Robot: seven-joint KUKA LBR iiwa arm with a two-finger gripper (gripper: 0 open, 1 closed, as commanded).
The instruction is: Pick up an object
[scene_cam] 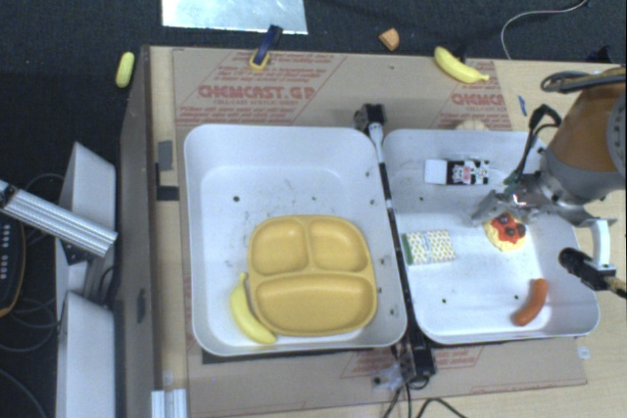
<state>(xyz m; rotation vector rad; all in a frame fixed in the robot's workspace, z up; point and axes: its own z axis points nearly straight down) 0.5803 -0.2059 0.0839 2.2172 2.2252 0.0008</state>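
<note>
Just beside the hot dog (529, 302) in the right bin (460, 333), the gripper (508, 207), finger state indiscernible, hovered over a round toy (507, 232), best centred before closing.

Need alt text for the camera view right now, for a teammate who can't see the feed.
The grey arm reaches in from the right, its gripper low over a small round yellow-and-red toy in the right bin. That bin also holds a sausage, a patterned card and a small box; the left bin holds a yellow divided plate and a banana.
</note>
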